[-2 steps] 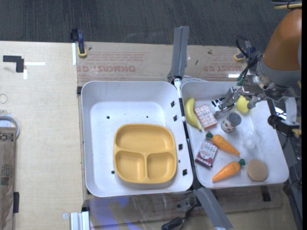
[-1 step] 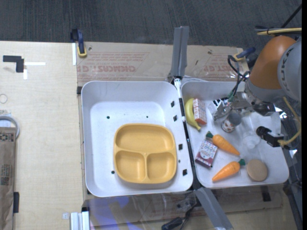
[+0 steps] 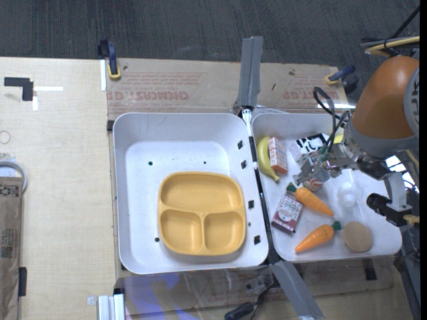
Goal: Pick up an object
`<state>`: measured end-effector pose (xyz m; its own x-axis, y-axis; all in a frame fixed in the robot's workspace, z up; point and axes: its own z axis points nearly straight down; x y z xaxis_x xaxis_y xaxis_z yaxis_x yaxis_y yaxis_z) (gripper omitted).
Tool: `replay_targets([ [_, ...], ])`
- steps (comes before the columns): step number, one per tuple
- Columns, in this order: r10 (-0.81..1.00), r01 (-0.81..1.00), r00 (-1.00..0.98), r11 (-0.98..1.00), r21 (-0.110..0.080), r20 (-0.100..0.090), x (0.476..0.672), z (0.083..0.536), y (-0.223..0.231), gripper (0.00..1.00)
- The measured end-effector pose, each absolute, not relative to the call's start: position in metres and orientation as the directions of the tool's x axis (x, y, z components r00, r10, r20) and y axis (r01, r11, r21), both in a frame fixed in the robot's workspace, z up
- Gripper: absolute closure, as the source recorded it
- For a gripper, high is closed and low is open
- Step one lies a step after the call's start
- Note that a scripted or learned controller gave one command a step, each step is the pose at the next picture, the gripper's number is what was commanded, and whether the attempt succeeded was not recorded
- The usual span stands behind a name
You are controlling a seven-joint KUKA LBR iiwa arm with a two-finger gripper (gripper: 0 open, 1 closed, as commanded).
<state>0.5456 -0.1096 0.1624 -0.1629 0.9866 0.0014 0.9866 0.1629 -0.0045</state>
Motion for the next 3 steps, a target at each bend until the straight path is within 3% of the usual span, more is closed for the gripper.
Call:
replay_targets([
  [1, 0.981, 0.981, -0.196, 0.196, -0.006, 0.003, 0.494, 0.127, -0.102, 0.0],
  [2, 0.974, 0.974, -0.228, 0.228, 0.0, 0.004, 0.5, 0.093, -0.113, 0.0],
  [3, 0.975, 0.975, -0.224, 0.224, 0.003, 0.004, 0.502, 0.103, -0.114, 1.0],
])
